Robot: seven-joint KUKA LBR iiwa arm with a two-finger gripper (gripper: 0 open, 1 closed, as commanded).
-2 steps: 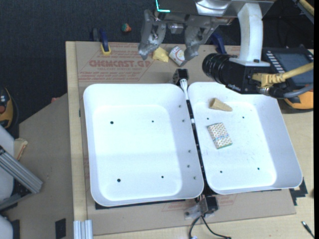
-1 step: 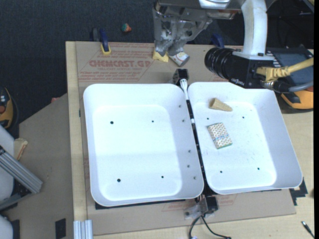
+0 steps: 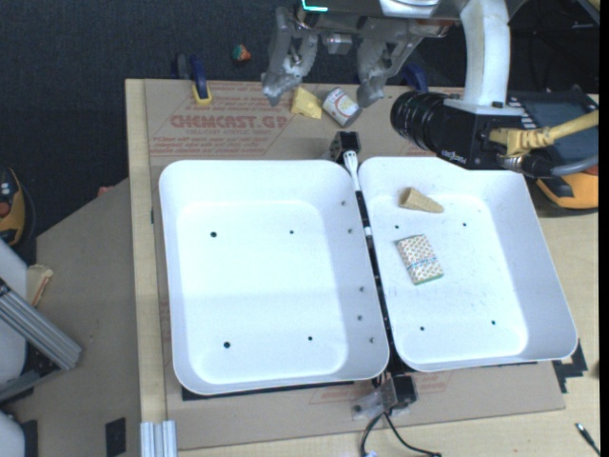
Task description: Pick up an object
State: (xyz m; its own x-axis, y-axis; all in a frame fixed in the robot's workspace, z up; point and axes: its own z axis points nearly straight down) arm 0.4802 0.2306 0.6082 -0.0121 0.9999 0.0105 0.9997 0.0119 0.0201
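We judge the approach not yet begun: our hand (image 3: 324, 79) hangs with fingers apart and nothing between them, the patterned block (image 3: 420, 258) and tan wedge (image 3: 420, 200) lying below and beside it in the right bin (image 3: 547, 284), so next we descend.

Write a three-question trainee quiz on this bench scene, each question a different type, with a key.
1. True or false: the gripper is above the bench board beyond the bins, not over either bin.
2. Multiple choice: which bin holds the tan wedge and the patterned block? A) the left bin B) the right bin C) one in each
3. Fill in: of those two items, the one nearer the bins' shared divider is the ____.

Key: 1 true. 2 B. 3 patterned block.
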